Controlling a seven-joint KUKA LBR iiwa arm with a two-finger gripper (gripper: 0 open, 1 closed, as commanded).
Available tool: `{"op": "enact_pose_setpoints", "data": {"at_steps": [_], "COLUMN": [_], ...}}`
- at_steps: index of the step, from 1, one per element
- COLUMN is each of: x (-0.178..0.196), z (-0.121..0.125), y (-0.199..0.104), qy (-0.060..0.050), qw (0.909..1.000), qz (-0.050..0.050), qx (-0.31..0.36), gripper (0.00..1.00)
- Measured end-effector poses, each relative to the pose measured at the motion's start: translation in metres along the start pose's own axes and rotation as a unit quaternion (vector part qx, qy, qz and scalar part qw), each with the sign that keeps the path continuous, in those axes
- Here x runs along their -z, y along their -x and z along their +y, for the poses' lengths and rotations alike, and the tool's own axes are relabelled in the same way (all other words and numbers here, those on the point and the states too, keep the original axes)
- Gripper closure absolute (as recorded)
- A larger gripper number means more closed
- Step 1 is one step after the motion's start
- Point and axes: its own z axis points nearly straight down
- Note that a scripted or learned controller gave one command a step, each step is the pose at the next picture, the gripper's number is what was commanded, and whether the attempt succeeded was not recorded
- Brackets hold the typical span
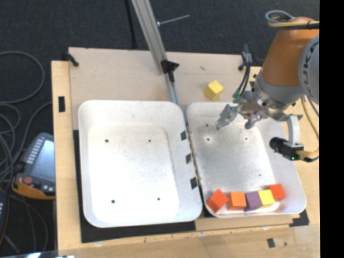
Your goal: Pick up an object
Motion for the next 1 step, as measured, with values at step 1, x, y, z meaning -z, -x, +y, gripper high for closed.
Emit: {"op": "enact_pose_setpoints", "data": {"at_steps": [1], "x": [-0.0072], "z": [-0.0637], "y": [-0.0621], "qy": [-0.002], "qw": [1.0000], "qz": [0.001], "qx": [0.002], "gripper": [0.00]}}
